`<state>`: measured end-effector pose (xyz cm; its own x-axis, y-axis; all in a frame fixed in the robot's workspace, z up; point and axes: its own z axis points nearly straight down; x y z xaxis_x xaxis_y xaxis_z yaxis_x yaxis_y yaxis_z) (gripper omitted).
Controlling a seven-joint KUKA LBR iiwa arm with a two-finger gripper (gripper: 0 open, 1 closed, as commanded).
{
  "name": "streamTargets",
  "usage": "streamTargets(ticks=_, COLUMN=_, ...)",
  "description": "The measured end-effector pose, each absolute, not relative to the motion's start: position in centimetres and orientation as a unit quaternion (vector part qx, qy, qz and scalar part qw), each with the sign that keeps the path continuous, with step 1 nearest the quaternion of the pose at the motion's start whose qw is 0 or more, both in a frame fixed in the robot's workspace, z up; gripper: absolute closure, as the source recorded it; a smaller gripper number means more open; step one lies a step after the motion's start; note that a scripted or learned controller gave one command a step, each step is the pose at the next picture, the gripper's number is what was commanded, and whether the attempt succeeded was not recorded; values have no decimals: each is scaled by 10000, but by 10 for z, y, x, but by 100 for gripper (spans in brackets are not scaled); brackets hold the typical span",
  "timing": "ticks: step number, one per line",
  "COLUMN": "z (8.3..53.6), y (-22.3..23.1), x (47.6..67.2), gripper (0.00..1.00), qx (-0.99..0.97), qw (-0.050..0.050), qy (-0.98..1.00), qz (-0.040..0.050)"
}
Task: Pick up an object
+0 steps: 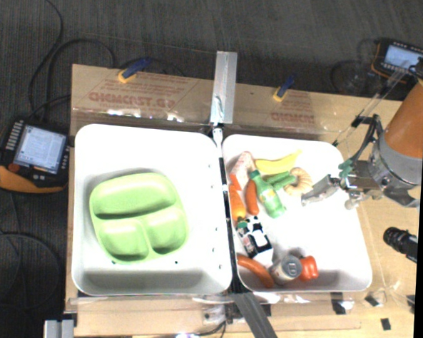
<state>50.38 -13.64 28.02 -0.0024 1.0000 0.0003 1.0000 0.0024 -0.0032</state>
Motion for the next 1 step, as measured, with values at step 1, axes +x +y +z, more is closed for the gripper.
streamTargets(ticks=1, z=191, y=-52, x=575, gripper=0, qx=-6517, qw=13, qy=-7585, qz=10)
